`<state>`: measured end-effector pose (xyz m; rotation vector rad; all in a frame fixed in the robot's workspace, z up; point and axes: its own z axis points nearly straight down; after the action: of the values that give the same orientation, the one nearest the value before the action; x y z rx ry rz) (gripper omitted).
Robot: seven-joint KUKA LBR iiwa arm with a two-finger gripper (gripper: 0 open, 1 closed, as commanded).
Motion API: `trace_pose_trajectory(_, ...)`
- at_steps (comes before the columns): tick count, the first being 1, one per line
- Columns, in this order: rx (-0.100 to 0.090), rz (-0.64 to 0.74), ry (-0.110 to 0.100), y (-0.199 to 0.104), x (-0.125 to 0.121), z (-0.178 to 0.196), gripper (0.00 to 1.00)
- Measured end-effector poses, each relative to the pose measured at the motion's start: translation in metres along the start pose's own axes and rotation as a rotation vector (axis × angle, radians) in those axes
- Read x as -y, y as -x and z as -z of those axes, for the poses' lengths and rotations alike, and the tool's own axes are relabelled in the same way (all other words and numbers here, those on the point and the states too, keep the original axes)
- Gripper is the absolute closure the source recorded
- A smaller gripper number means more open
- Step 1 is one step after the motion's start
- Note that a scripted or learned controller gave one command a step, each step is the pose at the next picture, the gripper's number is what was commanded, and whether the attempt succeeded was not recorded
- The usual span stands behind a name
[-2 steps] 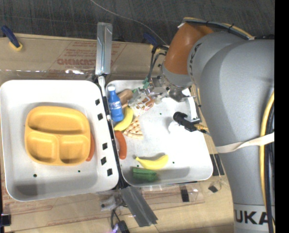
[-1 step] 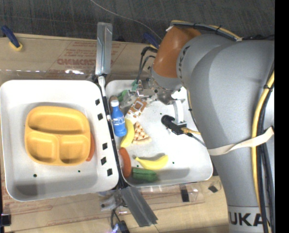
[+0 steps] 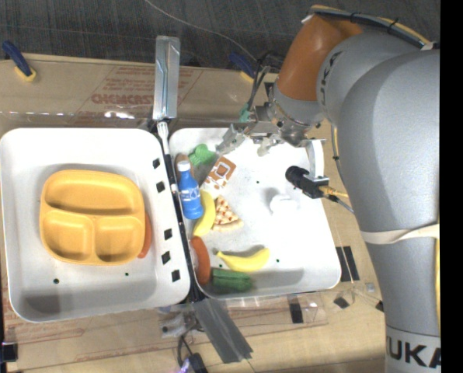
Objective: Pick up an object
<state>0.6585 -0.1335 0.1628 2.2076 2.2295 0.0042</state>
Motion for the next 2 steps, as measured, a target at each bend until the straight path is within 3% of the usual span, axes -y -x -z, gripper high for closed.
trace_pose_trajectory(1, -0.003, 0.058, -0.009, -0.009, 0.025, -0.035, 0.0)
trace_pose_trajectory(2, 0.002, 0.019, -0.005, -0.037, 0.002, -0.07, 0.0)
